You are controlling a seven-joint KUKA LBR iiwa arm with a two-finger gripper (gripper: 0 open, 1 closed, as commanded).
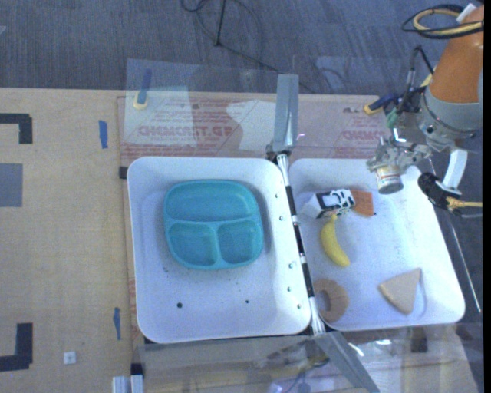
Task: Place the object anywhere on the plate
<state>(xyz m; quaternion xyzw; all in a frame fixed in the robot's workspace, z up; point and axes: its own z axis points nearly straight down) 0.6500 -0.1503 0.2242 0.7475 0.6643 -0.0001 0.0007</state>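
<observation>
A teal plate (212, 224) with three compartments lies in the left bin (146, 253). The right bin (430, 253) holds a yellow banana (334, 242), a black-and-white carton (334, 200) with an orange piece (362, 203) beside it, a tan wedge (402, 291) and a brown round cookie (331, 298). My gripper (390, 178) hangs over the far edge of the right bin, up and to the right of the carton, apart from every object. Its fingers are hidden under the wrist hardware.
A metal divider (285, 123) rises at the back between the bins. Cables (437, 19) loop around the arm at the upper right. The wooden bench (61, 230) stretches to the left, with blue tape marks (102, 132).
</observation>
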